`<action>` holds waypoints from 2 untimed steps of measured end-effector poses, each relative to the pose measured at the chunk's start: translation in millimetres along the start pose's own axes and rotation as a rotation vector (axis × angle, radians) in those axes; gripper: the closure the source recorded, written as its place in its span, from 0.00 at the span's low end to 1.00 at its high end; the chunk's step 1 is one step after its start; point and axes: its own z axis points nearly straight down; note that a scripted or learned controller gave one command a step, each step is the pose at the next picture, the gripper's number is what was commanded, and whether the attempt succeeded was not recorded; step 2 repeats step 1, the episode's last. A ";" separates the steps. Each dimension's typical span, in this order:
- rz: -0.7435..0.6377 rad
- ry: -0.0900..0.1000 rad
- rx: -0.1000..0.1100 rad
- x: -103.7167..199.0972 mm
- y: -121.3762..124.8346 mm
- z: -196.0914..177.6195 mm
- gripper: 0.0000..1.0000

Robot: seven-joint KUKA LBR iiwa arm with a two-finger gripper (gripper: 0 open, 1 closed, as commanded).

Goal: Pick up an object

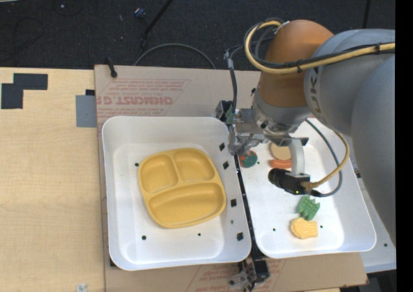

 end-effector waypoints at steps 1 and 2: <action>0.000 -0.001 0.001 50.2 5.9 9.8 1.00; 0.000 -0.001 0.001 50.2 5.9 9.8 1.00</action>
